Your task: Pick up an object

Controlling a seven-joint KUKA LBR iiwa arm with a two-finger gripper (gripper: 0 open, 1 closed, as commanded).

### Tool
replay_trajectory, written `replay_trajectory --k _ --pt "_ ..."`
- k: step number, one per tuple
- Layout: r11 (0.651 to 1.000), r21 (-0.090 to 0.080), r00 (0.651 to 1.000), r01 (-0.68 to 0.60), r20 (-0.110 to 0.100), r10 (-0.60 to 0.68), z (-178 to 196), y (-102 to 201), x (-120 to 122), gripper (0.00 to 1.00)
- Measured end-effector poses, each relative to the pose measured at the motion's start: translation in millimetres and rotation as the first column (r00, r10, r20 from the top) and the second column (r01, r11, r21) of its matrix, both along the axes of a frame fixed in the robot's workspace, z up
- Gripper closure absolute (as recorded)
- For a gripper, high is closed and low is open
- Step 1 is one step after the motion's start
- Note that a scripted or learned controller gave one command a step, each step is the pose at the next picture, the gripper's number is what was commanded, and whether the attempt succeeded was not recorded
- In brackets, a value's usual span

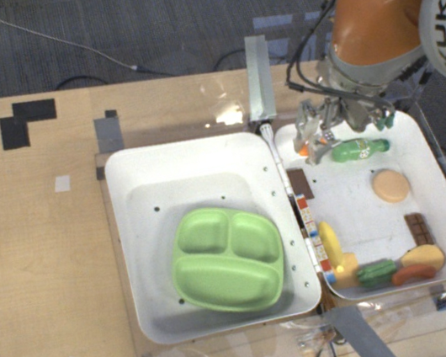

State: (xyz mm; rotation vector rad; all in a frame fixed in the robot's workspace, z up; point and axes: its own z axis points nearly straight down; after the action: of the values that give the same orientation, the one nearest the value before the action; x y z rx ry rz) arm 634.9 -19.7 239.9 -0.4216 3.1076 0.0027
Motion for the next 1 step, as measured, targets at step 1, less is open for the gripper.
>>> replay_trajectory --k 1 --pt "0.977 0.001 0.977 0.212 0.007 -0.212 46.2 -19.9 35.4 1.0"
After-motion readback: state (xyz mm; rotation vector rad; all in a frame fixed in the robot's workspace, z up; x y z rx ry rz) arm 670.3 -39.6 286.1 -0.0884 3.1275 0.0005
